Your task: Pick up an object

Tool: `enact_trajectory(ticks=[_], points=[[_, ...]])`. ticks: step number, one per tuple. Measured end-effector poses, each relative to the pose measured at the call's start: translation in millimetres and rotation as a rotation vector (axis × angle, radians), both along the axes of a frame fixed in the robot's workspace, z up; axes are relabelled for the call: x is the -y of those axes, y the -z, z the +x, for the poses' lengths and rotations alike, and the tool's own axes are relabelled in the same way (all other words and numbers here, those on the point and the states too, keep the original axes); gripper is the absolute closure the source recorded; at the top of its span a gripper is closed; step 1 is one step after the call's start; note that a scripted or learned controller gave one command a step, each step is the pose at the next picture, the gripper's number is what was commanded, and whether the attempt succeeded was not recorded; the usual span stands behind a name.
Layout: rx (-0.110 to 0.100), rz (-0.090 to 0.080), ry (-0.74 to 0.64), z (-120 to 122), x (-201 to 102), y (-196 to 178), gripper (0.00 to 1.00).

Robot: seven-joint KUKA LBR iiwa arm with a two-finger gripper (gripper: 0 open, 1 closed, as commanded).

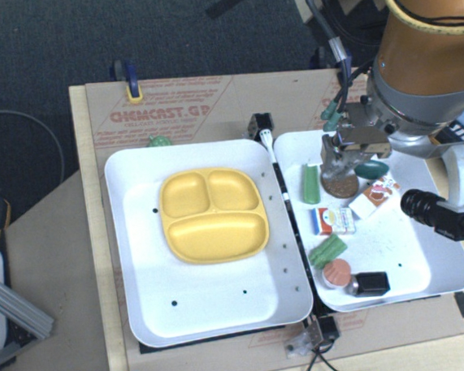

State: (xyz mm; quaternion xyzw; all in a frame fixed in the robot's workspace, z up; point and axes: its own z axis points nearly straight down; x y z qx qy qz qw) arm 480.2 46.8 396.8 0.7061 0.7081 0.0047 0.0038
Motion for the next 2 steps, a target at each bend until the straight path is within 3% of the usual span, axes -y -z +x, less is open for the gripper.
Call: enact_trajectory(ticks=[1,2], points=[[-0.015,-0.001,0.007,-1,52,14,1.0],[-0.007,0.0,-0.005,1,-23,-7,1.0]])
